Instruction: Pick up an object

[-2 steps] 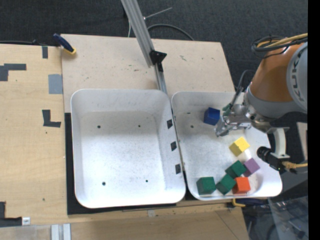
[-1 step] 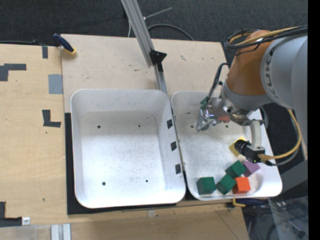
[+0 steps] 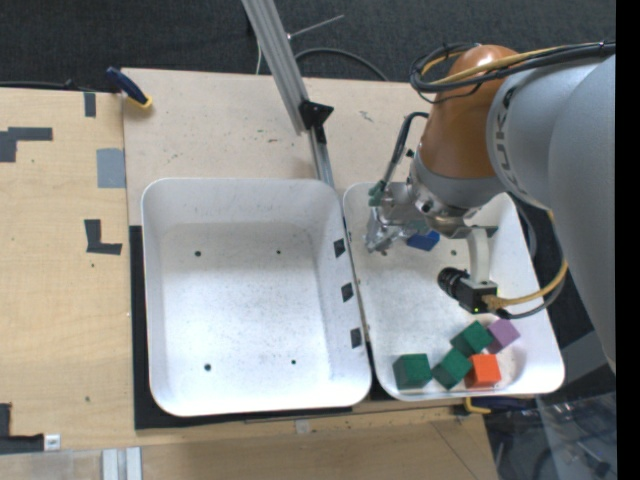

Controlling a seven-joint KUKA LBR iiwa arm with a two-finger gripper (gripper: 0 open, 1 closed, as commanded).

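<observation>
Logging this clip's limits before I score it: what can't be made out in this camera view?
- Gripper: too small and cluttered to tell whether its fingers are open or shut.
- Small blue block: partly covered by the gripper body; contact unclear.
- Right white bin: its far and right side lie under the grey arm.
- Second green cube and purple cube: partly hidden by the black cable fitting.
</observation>
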